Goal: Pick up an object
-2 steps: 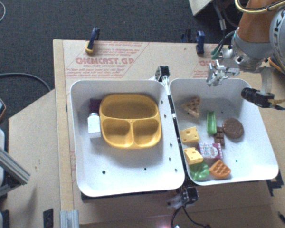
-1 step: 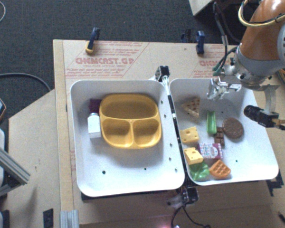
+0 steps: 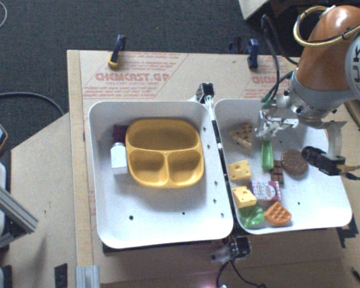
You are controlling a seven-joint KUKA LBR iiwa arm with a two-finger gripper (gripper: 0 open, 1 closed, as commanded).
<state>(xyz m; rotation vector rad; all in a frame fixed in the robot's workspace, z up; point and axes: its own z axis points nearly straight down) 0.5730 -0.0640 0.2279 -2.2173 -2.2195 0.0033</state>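
In the left bin, the yellow divided plate takes up the middle, with a small white bottle touching its left edge; open floor lies along the front and down the right wall. In the right bin, cheese wedges, a pink packet, a waffle and a green piece crowd the front left corner; a green stick, a chocolate bar and a brown cookie fill the centre; the front right floor is open; the gripper hangs over the back.
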